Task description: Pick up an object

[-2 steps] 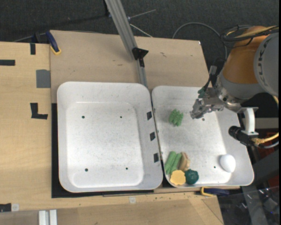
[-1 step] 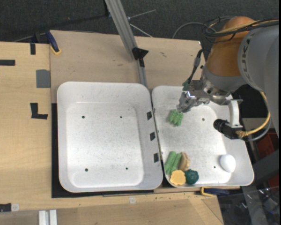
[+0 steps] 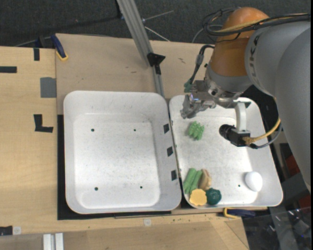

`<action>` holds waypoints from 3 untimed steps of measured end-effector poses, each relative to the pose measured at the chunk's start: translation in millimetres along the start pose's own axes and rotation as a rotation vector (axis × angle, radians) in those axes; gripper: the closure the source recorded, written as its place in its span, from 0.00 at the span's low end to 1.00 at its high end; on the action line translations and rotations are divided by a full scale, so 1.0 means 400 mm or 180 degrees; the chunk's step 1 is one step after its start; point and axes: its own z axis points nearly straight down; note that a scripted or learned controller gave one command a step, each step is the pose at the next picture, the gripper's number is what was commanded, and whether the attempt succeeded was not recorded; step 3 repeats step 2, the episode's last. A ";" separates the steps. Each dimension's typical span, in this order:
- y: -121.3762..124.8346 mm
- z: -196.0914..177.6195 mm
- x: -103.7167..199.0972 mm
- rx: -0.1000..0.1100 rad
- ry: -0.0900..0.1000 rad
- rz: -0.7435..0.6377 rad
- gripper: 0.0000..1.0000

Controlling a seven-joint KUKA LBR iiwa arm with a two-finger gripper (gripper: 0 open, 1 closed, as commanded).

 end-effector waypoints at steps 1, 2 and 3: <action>0.002 -0.014 0.129 0.0005 0.0000 -0.0001 1.00; 0.044 -0.003 0.282 0.0005 0.0000 -0.0002 1.00; 0.044 -0.003 0.282 0.0005 0.0000 -0.0002 1.00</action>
